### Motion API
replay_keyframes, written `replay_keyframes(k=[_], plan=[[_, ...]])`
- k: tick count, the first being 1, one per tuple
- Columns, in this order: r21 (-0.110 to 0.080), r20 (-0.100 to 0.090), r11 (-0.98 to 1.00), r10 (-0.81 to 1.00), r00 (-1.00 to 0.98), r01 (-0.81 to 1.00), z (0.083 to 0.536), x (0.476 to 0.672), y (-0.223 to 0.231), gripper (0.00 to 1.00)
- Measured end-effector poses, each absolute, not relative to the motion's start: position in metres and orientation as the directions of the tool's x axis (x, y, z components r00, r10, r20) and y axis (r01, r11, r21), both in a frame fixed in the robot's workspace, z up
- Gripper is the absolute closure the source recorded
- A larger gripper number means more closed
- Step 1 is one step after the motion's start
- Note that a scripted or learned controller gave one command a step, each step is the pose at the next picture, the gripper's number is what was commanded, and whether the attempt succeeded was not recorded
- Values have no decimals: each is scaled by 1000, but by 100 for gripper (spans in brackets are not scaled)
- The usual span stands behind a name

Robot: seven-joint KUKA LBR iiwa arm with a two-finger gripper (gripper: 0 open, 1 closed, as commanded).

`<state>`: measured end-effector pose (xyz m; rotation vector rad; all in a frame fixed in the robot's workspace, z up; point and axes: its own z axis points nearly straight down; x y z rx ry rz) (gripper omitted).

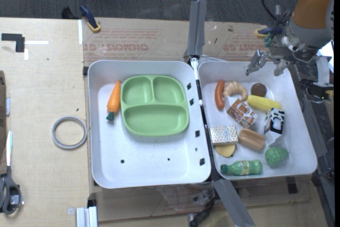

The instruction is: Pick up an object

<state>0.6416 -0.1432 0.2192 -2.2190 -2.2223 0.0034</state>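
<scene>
Pincer (268,64) hangs over the far rim of the right bin (307,130), fingers spread and grasping nothing. Right bin is crowded with toy food; the left bin (101,130) has bare floor around a green tray (154,105) and carrot (113,98). Nearest items, a brown ball (258,89) and croissant (236,90), lie just below the pincer, apart from it.

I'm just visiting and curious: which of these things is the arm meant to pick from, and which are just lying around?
For the job: gripper, above the right bin; in that bin, hot dog, croissant, corn, green bottle.

Lying about: carrot and green tray in the left bin; ring and scissors on the bench.
</scene>
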Motion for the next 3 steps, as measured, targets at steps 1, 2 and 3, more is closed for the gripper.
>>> replay_keyframes(k=[1, 2, 3], plan=[[-1, 0, 19, 1000, -19, 1000, 91, 608, -107, 0], [1, -1, 22, 1000, -22, 1000, 93, 659, -99, 0], [15, -4, 24, 1000, -24, 1000, 110, 663, -99, 100]])
